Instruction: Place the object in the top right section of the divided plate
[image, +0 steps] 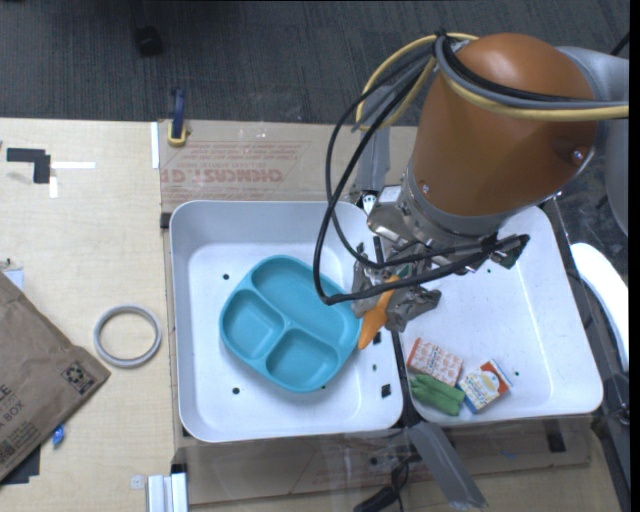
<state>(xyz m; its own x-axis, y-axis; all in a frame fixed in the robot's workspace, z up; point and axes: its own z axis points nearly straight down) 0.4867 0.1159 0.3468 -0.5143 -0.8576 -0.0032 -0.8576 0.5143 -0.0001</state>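
The arm (510, 110) is reaching in from the right, its orange band filling the upper right of the view; the gripper (385, 295) is hanging over the inner edge of the two white bins, just beside the plate's right rim; an orange carrot (371, 321) is sitting between its fingers, tilted, its lower tip pointing down toward the plate's edge, so the fingers are clamped on it; the blue divided plate (288, 323) is lying in the left bin (200, 300), turned at a slant, with three sections showing; the carrot is hanging over the plate's right rim, and whether it is touching the plate I cannot tell; in the right bin (540, 330) a small box (435, 360), a green pea pod (437, 392) and a small carton (483, 386) are lying near the front edge, close together; on the bench to the left a tape ring (127, 335) is lying beside a cardboard box (35, 385)
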